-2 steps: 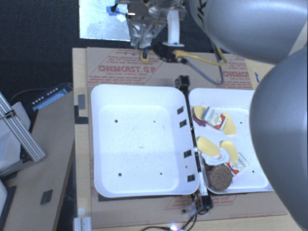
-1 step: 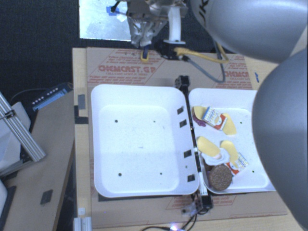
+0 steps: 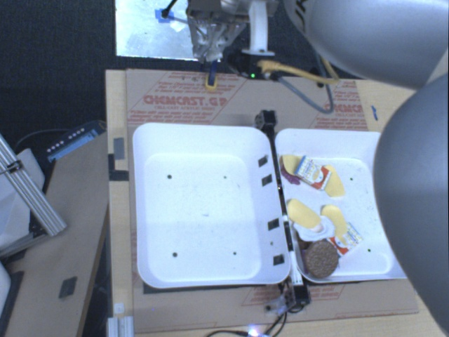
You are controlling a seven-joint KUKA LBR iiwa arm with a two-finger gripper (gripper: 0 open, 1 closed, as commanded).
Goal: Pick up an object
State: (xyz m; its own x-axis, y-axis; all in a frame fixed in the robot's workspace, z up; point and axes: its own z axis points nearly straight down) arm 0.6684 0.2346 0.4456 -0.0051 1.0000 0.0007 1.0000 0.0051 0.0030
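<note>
Arm: the big grey arm (image 3: pixel 393 27) fills the upper right and right side of the picture.
Hand: the hand (image 3: pixel 210 48) is at the top middle of the picture, above the cardboard sheet (image 3: pixel 182 100), far from both bins. It points down.
Hand state: a small yellow and blue thing (image 3: pixel 210 81) sits right at the tip of the hand. I cannot tell if the hand is pinching it or if the hand is spread or squeezed.
Left bin: the white left bin (image 3: pixel 203 206) is in the middle of the picture.
Right bin: the white right bin (image 3: pixel 365 258) is at the lower right, touching the left bin along a black strip with clips.
Things in the right bin: a small red and white packet (image 3: pixel 312 172) lies near the top with yellow pieces beside it. Below it are more yellow banana-like pieces (image 3: pixel 303 213). A round brown cookie-like disc (image 3: pixel 320 258) lies at the bottom, near the bin's lower left corner.
Worktop: the tan worktop (image 3: pixel 77 209) shows at the left.
</note>
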